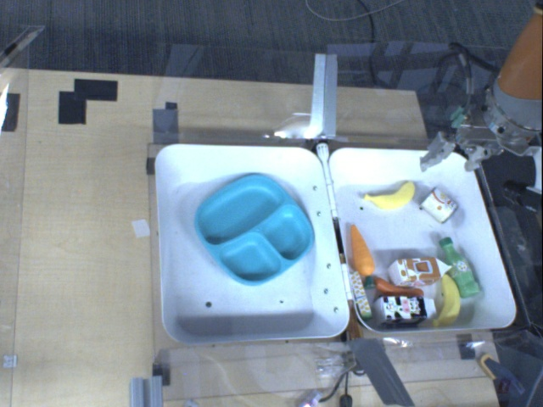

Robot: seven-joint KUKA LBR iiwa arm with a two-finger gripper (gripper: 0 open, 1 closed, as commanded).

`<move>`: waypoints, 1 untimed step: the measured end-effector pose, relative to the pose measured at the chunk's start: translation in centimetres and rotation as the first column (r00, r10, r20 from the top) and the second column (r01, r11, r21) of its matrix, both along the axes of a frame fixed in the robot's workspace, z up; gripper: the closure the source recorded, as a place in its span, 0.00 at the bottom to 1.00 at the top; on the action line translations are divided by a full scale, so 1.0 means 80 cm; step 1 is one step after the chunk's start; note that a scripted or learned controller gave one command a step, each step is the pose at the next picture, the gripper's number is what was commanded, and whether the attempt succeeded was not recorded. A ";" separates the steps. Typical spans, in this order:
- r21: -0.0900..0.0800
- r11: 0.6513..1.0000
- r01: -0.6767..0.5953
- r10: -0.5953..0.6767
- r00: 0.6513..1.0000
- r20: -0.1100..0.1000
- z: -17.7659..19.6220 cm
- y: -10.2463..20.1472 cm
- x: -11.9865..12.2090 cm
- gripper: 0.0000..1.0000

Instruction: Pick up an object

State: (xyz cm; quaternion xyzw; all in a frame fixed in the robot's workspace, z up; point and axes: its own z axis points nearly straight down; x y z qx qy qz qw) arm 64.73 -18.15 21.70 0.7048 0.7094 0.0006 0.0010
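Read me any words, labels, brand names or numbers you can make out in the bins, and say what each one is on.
No text can be read.
Green bottle: pale label, print too small.
Orange and white carton: front picture, lettering blurred.
Black and white carton: patterned, no legible words.
Small white can: reddish mark, unreadable.
Blue divided plate: no print that I can see.

a: any words or numbers you can read?
b: none. the small carton at five o'clock in the right bin and the black-and-white box below it carry print too blurred to read.
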 end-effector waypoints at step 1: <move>0.000 0.989 0.147 -0.147 0.989 0.001 -0.020 0.031 0.029 0.00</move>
